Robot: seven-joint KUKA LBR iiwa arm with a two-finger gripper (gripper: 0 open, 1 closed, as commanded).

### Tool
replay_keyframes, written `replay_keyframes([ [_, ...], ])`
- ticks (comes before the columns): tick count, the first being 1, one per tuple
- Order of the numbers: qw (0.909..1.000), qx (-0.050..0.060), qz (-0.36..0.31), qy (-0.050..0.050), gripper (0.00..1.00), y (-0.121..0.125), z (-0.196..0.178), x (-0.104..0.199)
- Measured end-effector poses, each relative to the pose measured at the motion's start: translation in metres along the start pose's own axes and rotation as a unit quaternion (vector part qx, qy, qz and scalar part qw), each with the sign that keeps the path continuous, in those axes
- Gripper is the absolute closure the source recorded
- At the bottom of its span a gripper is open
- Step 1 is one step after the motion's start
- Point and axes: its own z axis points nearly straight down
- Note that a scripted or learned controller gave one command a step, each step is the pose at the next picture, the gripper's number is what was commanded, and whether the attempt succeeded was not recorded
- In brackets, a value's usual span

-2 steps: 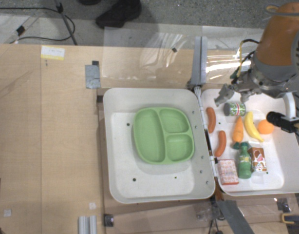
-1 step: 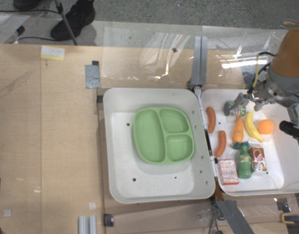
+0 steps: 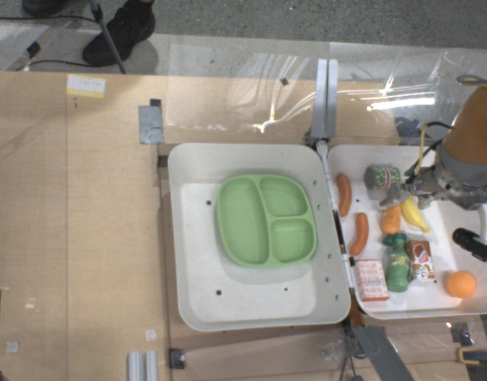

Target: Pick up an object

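L bin (image 3: 188,236): holds green 3-compartment plate (image 3: 267,219), sat centre, nothing on it.

R bin (image 3: 350,159): toy food, all loose on the floor.
- 2 sausages: one (image 3: 343,194) by L wall, upper; other (image 3: 359,233) just below it, tilted.
- green can (image 3: 381,178), on its side, upper middle.
- banana (image 3: 415,213), yellow, just R of an orange carrot-like piece (image 3: 393,218); the two look to be touching.
- green bottle (image 3: 396,265), lying lengthwise, below the carrot piece.
- pink/white box (image 3: 371,279), L of bottle, just beside it.
- brown carton (image 3: 419,259), R of bottle, touching or nearly.
- orange (image 3: 461,284), lower R, apart from the rest.

Gripper (image 3: 412,187): low over the can/banana cluster, arm coming from R. Fingers dark + small; cannot tell how far apart, nor whether anything sits betw them.

Step (est.): reach/descent onto a target, prob. banana or can; no grasp confirmed. Next move needs: fingers straddling one item only, closing across the narrow axis, then straight lift. Risk: crowded neighbours get nudged; can may roll.
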Motion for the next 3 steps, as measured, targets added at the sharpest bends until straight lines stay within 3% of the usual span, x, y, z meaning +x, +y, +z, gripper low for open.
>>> replay_keyframes([
  [1,1.0,-0.007,0.0,-0.002,1.0,0.004,-0.018,-0.002],
  [2,1.0,-0.007,0.0,-0.002,0.0,0.004,-0.017,-0.002],
  [3,0.9941,-0.004,-0.109,-0.001,0.0,-0.02,-0.003,0.048],
])
